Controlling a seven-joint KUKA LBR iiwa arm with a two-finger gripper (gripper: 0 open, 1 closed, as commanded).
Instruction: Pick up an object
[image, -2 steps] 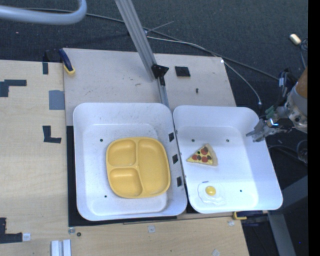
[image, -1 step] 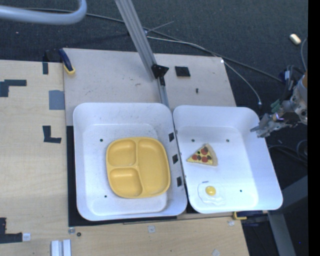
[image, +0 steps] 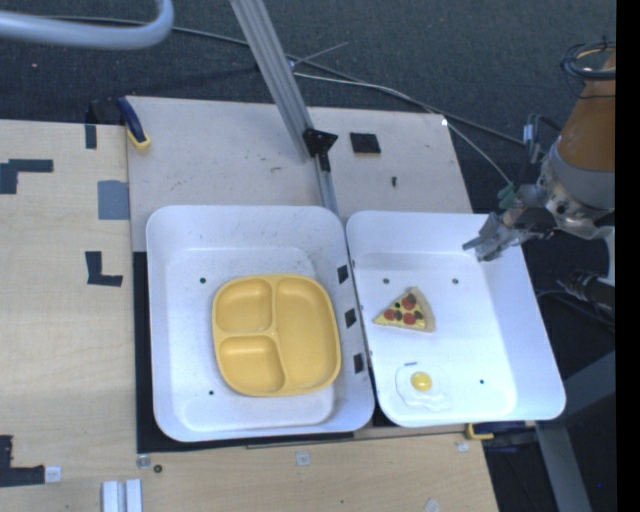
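Approach is the step in hand: the hand (image: 487, 245) hovers over the right bin's (image: 520, 330) far corner, grip unreadable from here. Pizza slice (image: 406, 311) and fried egg (image: 419, 384) lie mid-bin; next it must swing inward and descend.

Both bins (image: 180, 240) look like smooth white plastic with a faint sheen. The yellow tray (image: 275, 335) is plastic too, smooth and slightly glossy. The pizza slice (image: 406, 311) and fried egg (image: 420, 385) look like moulded plastic, the yolk shiny. The counter (image: 60, 240) is pale wood with visible grain and a matt finish, patched with dull dark tape. The slanted pole (image: 275, 70) is brushed metal. The hand (image: 490, 243) looks like grey metal.
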